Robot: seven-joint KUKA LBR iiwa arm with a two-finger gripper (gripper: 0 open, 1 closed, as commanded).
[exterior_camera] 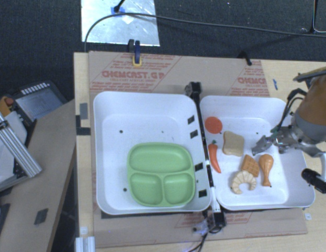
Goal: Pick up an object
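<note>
My pincer (264,142) is hovering over the right bin (294,196), near its right edge, just above the drumstick (266,167); its state I cannot tell. Nothing is being lifted: the pick is remaining undone.

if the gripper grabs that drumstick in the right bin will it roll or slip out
The drumstick looks like smooth moulded plastic, so probably stiff and light. Its rounded, tapering shape might slip between fingers or roll when nudged. The waffle close beside it could get bumped.
</note>
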